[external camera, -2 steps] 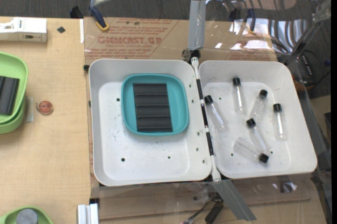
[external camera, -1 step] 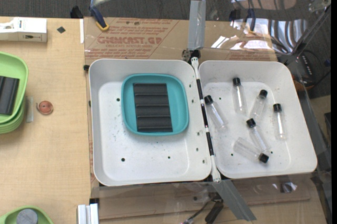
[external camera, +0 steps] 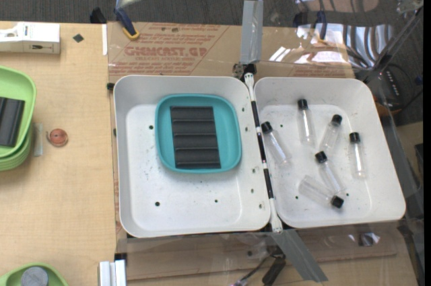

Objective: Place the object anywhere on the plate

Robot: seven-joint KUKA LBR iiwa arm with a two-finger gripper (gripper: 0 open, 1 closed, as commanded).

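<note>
Cardboard sheet (external camera: 176, 48) behind the bins: faded red print, mirrored/upside down, approx. "CHEMCAST GP"; smaller lines above and below illegible. White box (external camera: 28, 38), top left: dark marks, too small to read. No other legible text.

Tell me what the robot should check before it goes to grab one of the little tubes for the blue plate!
1. Plate is in place: the teal plate sits flat in the left bin. Ok.
2. Room on the plate: a dark ridged insert covers its middle, with nothing else on it. Ok.
3. Tubes to pick: six clear tubes with black caps lie in the right bin. Ok.
4. An easy tube: the tube by the divider lies apart from the others. Ok.
5. Crowded tubes: the two lowest tubes lie close, maybe touching. Cannot tell.
6. Tool ready and open: cannot tell.
</note>
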